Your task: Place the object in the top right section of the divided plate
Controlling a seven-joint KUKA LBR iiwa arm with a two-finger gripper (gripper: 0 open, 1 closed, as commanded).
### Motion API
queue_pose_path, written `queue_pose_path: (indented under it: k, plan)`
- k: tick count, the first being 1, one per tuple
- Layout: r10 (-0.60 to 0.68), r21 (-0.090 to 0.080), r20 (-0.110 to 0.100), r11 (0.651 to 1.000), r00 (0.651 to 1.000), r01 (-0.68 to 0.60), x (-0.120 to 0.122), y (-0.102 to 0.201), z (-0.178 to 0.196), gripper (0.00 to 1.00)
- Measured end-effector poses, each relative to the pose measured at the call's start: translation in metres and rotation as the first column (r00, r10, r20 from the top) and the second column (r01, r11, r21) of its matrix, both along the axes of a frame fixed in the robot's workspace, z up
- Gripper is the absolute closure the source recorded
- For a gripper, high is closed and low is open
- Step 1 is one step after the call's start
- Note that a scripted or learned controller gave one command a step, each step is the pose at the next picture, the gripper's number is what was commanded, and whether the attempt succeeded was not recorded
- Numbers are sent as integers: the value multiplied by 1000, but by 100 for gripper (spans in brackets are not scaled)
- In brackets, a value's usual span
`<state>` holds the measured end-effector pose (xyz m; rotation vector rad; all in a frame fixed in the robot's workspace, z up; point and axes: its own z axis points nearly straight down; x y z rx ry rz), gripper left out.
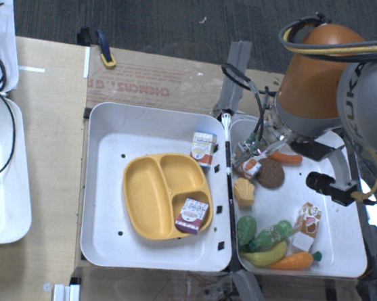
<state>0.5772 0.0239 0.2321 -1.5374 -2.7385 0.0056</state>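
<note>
Camera view: claw [254,156] low in right bin [355,266], by its left wall; can't tell its state. Brown cookie [271,175] just right of it, likely the target. Yellow divided plate [142,202] well left; small carton [192,216] in one section. Close squarely on one item, lift clear of divider. Arm reaches down steeply, orange band above.

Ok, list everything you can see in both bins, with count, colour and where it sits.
Divided plate: one, yellow, middle of left bin.
Small carton: one, dark red and white, in the plate's lower right section.
Second carton: one, white and red, left bin beside the plate's upper right rim.
Brown round item: one, right bin.
Banana: one, yellow, right bin front.
Carrot: one, orange, right bin front.
Green vegetables: about two, right bin.
Gripper: over right bin's left edge.
</note>
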Motion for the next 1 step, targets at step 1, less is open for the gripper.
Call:
queue_pose_path:
  k: [1]
  plan:
    - [-12,1,-3,1000,1000,12,-55,-33,-44,100]
